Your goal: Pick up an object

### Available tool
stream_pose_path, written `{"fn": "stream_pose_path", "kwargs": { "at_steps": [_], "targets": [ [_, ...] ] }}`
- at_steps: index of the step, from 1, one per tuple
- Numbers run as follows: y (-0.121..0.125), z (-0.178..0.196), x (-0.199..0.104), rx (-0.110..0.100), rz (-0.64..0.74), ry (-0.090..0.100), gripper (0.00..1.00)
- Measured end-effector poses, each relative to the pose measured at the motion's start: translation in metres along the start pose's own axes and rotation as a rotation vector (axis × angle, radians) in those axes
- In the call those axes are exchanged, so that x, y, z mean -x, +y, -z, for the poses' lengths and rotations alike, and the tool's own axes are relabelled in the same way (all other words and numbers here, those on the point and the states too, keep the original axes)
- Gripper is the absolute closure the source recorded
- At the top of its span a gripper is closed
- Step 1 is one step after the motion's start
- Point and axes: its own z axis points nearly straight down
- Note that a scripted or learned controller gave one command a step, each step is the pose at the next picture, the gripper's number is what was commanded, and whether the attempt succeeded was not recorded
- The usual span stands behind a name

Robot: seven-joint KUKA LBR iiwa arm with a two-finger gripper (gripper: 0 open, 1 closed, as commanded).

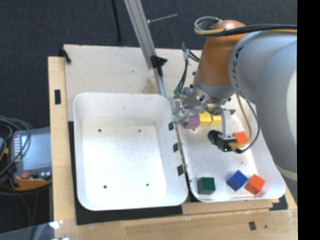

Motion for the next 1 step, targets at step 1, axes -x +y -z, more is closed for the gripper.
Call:
{"fn": "stream_pose_path", "kwargs": {
  "at_steps": [1],
  "targets": [
    [0.0075,0.0116,-0.0483,0.001,0.000,0.000,1.00]
  ]
}}
